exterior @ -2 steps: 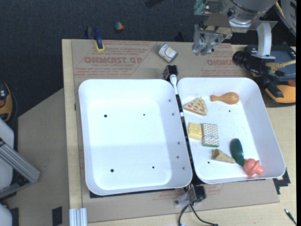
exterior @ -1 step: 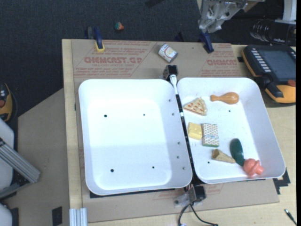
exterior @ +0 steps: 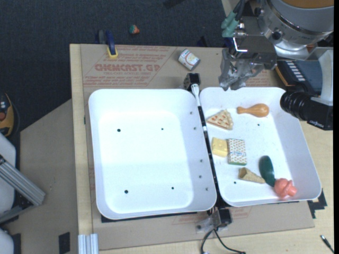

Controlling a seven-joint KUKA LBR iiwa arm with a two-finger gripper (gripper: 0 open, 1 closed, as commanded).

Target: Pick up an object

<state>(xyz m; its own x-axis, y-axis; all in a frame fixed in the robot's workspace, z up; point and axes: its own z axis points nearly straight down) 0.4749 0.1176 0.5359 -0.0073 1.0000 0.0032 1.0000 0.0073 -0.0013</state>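
Observation:
My gripper (exterior: 233,81) hangs over the back left corner of the right bin (exterior: 296,142), above the items and touching none of them. In that bin lie a pizza-slice toy (exterior: 221,119), a tan drumstick shape (exterior: 253,110), a yellow block (exterior: 219,146), a patterned square block (exterior: 237,151), a small tan wedge (exterior: 250,175), a dark green oblong (exterior: 266,169) and a pink blob (exterior: 285,188). Nothing shows between the fingers.
The left bin (exterior: 100,142) sits beside the right one, joined by a black hinge strip (exterior: 204,136). A small white box (exterior: 188,59) and a yellow-blue clamp (exterior: 110,45) lie on the cardboard behind. A black camera body (exterior: 304,106) sits at the right.

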